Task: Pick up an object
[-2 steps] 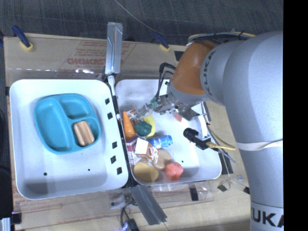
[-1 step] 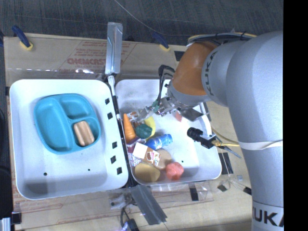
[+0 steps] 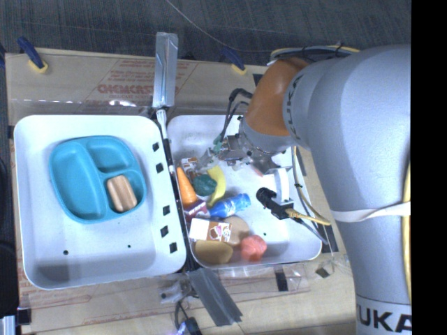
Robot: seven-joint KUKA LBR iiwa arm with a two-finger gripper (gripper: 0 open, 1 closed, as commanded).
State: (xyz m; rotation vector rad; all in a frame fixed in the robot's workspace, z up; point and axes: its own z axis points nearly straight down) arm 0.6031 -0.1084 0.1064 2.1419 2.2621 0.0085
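White bins [image 3: 35, 208] on cardboard-lined bench [image 3: 84, 75]

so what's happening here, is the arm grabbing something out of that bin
The grey arm reaches in over the right bin, its gripper low above a pile of toy food: a carrot, a banana, a blue bottle and more. Nothing is visibly held, and its grip can't be made out. In the left bin sits a blue divided plate with a bread roll on it.
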